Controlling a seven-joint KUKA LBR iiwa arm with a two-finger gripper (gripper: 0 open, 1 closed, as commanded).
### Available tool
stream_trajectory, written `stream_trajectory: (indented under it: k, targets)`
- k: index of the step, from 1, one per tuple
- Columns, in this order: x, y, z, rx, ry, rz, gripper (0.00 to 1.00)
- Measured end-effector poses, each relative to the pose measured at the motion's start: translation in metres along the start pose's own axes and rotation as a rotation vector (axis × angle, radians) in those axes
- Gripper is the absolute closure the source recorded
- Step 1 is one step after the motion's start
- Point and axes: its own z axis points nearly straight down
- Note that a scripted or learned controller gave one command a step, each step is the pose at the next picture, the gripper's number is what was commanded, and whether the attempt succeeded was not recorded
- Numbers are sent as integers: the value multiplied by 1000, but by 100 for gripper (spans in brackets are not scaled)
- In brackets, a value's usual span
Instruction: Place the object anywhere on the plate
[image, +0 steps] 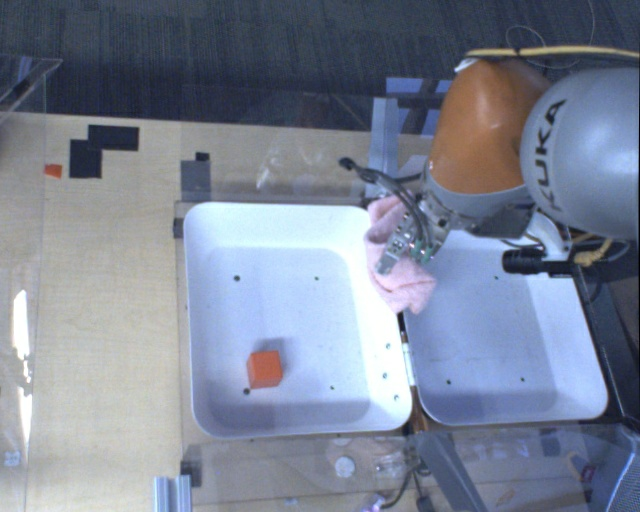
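A soft, crumpled pink object (408, 288) hangs over the divide between the two white bins, covering part of the rim there. My gripper (404, 250) comes down from the grey and orange arm (490, 130) at the upper right. It is shut on the upper part of the pink object, which bulges out on both sides of it and sags below it. A small orange cube (265, 369) lies on the floor of the left bin (215, 300), toward its front left, far from the gripper.
The right bin (520, 350) lies partly under the arm. Black cables (375, 178) loop off the wrist above the left bin's far right corner. Black marks (100, 148) and a small orange tag (53, 171) sit on the wooden bench at the far left.
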Motion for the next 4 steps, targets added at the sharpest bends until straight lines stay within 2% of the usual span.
stream_trajectory:
  k: [1, 2, 3, 4]
  targets:
    - [42, 31, 8, -2, 0, -401, 100]
    - [92, 61, -3, -3, -1, -598, 100]
    - [135, 88, -8, -4, -1, -601, 100]
    - [135, 88, -8, -4, -1, -600, 0]
